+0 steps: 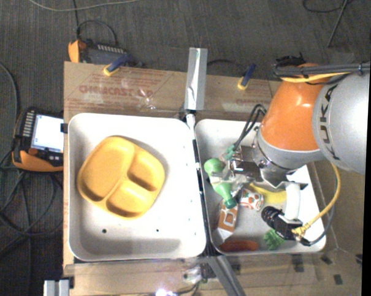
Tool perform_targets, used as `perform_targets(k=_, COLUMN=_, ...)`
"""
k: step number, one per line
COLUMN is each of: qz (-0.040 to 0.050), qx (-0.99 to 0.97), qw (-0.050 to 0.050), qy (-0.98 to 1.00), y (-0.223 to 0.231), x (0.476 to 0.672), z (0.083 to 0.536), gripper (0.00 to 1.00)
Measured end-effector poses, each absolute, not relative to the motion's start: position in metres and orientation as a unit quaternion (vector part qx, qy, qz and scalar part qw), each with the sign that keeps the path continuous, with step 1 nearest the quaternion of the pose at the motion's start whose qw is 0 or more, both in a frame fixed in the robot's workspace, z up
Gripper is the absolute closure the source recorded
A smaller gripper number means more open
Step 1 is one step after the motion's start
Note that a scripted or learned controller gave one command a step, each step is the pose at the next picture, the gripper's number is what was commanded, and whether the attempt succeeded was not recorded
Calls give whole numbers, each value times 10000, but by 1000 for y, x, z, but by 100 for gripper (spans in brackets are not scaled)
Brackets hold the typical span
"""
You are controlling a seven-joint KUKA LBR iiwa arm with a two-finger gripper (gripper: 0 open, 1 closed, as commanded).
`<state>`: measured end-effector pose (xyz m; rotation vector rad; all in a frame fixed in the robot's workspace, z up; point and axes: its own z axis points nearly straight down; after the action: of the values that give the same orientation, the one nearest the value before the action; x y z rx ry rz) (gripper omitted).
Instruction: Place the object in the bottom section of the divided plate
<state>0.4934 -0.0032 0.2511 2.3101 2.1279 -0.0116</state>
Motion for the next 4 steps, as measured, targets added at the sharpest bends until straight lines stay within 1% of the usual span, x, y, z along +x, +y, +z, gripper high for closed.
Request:
perform_targets(k=1, qz=-19, qx=6258, qw=-13, qy=7800, y=74, x=520, z=240, gripper=100)
perform_targets(k=2, qz=-23, qx=5709, qw=-1, qy=8210, y=115, x=561, z=247, gripper=100)
perform_targets(k=3, qz=-21, qx=5362, qw=4, qy=8441, y=163, x=590, z=234, gripper=100)
perform_targets(k=4, qz=-19, qx=5310, qw=2, qy=8474, y=200, x=603, z=248, gripper=100)
